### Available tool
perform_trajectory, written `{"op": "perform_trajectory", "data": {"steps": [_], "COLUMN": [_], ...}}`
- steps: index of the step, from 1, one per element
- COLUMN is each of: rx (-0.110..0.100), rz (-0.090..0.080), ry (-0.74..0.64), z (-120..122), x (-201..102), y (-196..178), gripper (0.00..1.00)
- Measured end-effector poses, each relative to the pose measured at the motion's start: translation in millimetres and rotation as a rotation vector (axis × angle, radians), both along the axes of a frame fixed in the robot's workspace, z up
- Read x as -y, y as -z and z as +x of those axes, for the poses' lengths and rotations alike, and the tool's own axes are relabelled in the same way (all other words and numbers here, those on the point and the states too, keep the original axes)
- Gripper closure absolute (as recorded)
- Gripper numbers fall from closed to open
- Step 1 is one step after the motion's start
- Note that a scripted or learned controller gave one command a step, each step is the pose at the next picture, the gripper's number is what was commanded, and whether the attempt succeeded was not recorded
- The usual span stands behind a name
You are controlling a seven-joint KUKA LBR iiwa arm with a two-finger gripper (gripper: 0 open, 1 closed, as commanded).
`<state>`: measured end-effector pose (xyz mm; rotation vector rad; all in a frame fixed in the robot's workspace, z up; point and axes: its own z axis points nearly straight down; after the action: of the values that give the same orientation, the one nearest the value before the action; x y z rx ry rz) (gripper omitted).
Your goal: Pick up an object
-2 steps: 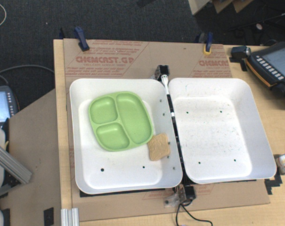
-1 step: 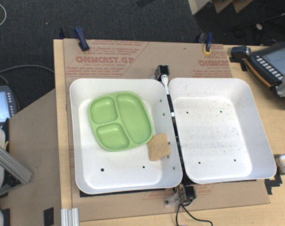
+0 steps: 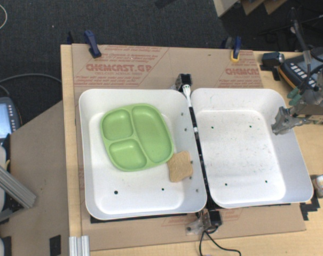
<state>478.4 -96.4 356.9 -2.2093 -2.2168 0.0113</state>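
Green tray (image 3: 136,137) lies well apart from the pincer (image 3: 283,122).

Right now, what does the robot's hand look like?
The gripper at the right bin's right edge looks like dull grey metal, made of small angular pieces. Behind it are thin rods, some teal-green bits and a dark block with pale markings. It is too small and blurry to make out more.
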Motion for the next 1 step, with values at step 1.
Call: {"op": "perform_trajectory", "data": {"steps": [1], "rx": [0.036], "rz": [-0.006], "ry": [0.0], "z": [12.7], "x": [-13.2], "y": [-158.0], "gripper": [1.0]}}
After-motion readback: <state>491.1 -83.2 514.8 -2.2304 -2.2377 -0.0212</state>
